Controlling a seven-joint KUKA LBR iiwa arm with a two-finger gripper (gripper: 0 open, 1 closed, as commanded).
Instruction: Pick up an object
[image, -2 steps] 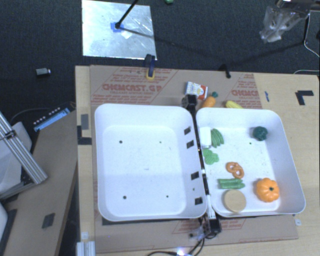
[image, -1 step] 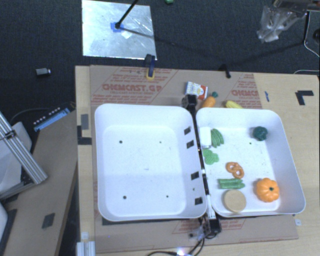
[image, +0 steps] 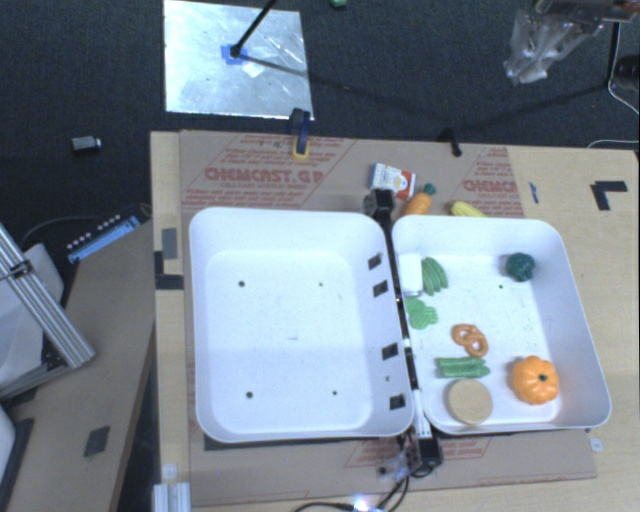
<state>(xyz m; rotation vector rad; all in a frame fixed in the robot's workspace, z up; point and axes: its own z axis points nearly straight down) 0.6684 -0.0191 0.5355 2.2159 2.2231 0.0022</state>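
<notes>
My gripper (image: 530, 52) hangs high at the top right, over the dark floor beyond the bench and well away from both bins. The right bin (image: 575, 300) holds several toy foods. An orange pumpkin (image: 534, 380) lies near the front right, with a tan round biscuit (image: 469, 402) to its left. A green bean pod (image: 462, 367) and a pretzel (image: 469, 339) sit in the middle. A leafy green piece (image: 421, 315), a ribbed green vegetable (image: 432, 275) and a white block (image: 410, 272) lie by the left wall. A dark green broccoli (image: 519, 266) is at the back.
The left bin (image: 200, 330) adjoins the right one along a clipped divider (image: 397, 320). Behind the bins on the cardboard lie a carrot (image: 418, 203), a yellow banana (image: 467, 210) and a small carton (image: 391, 179). A shiny metal sheet (image: 235, 60) lies on the floor.
</notes>
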